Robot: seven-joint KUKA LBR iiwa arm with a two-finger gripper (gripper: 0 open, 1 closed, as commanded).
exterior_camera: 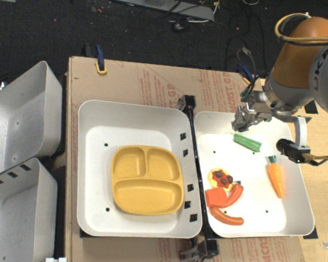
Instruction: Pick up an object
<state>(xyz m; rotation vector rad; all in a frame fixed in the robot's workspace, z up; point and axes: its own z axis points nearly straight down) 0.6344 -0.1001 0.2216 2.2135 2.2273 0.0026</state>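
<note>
nothing looks lifted yet: your end effector (242,123) hangs just beside the green stick (247,142), released or clenched you cannot tell.

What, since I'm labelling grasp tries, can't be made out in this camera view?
All in the camera view:
1. Gripper: its height above the right bin is unclear, as the slanted look-down does not settle it.
2. Green piece: too small to identify.
3. Toy food pile: the overlapping pieces hide each other's edges.
4. Arm: cut off by the picture's right edge.
</note>
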